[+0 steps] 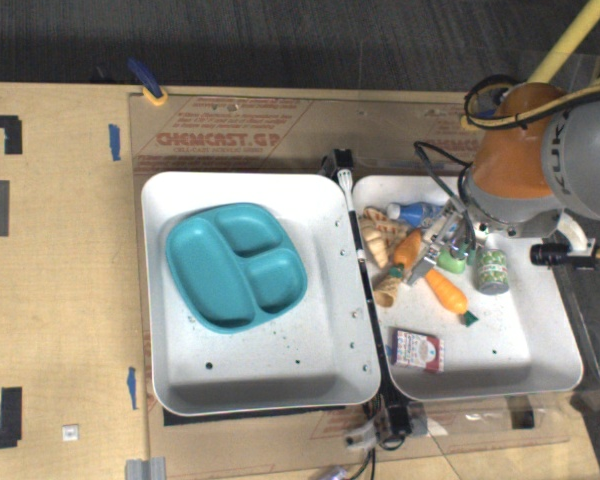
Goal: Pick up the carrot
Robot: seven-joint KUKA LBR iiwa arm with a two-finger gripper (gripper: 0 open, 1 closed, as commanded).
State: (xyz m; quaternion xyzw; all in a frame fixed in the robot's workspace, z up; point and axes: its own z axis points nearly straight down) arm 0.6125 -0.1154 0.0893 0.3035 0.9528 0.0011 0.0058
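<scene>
Bright, even light falls from above. The two shallow white bins [250, 193] shine a little. Small things at 3 o'clock look slightly blurry.

We see the carrot [446, 291] in the right bin [540, 363], approx. mid-bin: orange toy veg w/ a small green stem end. It lies flat, on a diagonal, green end pointing lower right, thicker end up-left, just beside the gripper tip.

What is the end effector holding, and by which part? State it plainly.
It cannot be told. The end effector is down in the right bin, among the clutter between two orange pieces; the carrot lies just below it, apparently free.
</scene>
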